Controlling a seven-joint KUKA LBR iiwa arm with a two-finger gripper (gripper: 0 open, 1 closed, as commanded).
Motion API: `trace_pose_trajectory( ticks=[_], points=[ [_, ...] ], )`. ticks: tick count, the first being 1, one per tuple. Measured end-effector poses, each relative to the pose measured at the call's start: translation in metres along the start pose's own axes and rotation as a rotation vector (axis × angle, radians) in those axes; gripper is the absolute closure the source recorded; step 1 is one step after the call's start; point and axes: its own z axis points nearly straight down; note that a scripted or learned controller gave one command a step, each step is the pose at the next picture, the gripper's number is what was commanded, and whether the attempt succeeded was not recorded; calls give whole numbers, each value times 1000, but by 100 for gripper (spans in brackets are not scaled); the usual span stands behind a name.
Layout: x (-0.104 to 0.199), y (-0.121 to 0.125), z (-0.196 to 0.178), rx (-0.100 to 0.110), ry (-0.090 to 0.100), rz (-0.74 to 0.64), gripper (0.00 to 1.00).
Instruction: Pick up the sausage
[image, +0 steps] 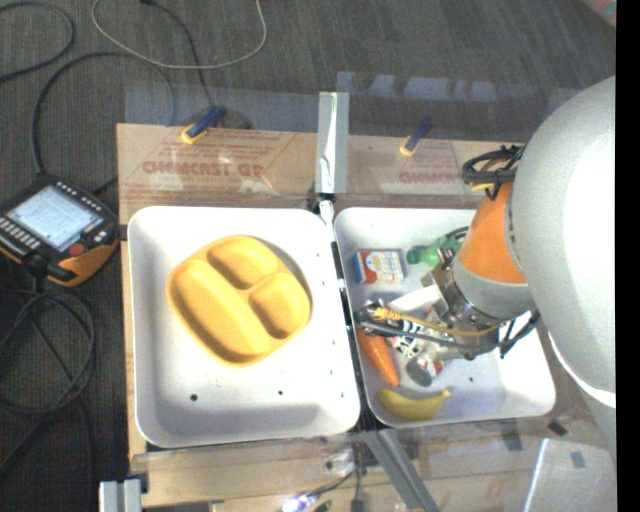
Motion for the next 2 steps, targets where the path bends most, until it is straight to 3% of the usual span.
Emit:
trace_pose_trajectory(
  ticks=[2],
  points=[
    [1, -1, -13, 2, -12, -7, 100]
  ],
)
